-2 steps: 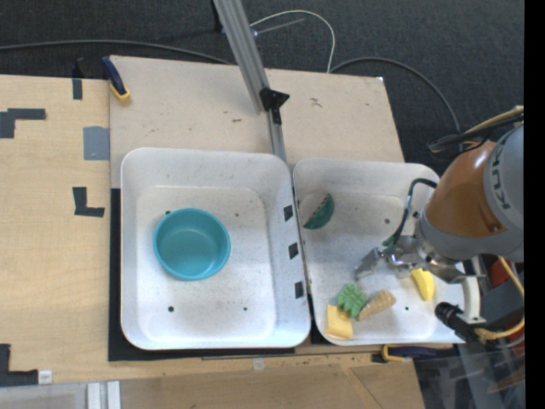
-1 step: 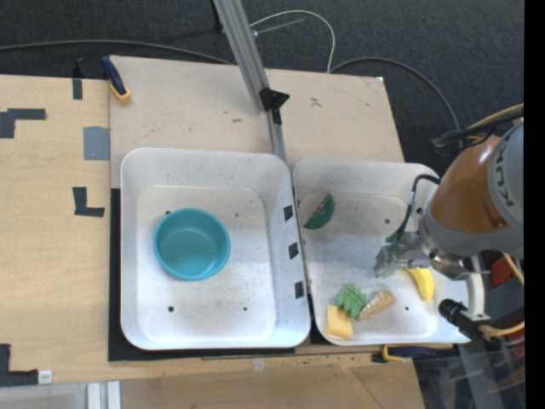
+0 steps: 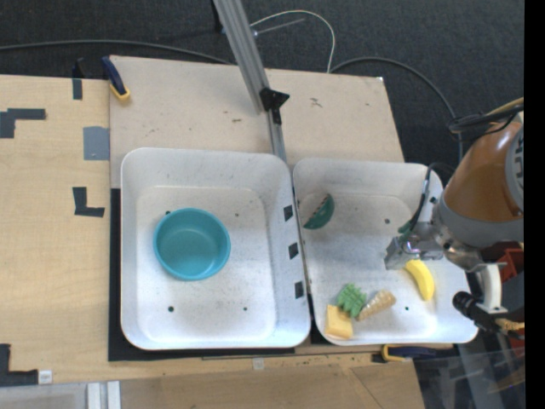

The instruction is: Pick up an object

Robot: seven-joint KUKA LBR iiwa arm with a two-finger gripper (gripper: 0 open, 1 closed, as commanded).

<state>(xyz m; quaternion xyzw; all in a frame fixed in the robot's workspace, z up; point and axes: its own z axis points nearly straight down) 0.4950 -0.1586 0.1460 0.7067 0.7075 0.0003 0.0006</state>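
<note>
Two shallow white bins sit side by side on the worktop (image 3: 196, 109); the left bin (image 3: 136, 228) holds a teal bowl (image 3: 192, 244) lying a little left of its middle, upright with its mouth facing up; the right bin (image 3: 358, 181) holds the smaller things. A dark green wedge-shaped piece (image 3: 320, 212) lies near that bin's left wall, towards its far edge; along the near edge lie a yellow block (image 3: 338, 323) at the near-left corner, a green leafy toy (image 3: 350, 298) just beside it and touching or almost touching it, and a tan cone-like piece (image 3: 378, 303) just right of the green one. A yellow banana (image 3: 420, 279) lies towards the bin's right side, well apart from the green wedge. The grey arm (image 3: 485, 190) with its orange band reaches in over the bin's right wall; the gripper (image 3: 405, 250) hangs low just above the banana's upper end, close to it or touching it; whether its fingers are spread or pressed together cannot be told from this slant, and nothing is seen clearly between them. A grey metal pole (image 3: 247, 49) crosses the worktop's far edge towards the seam between the bins.
</note>
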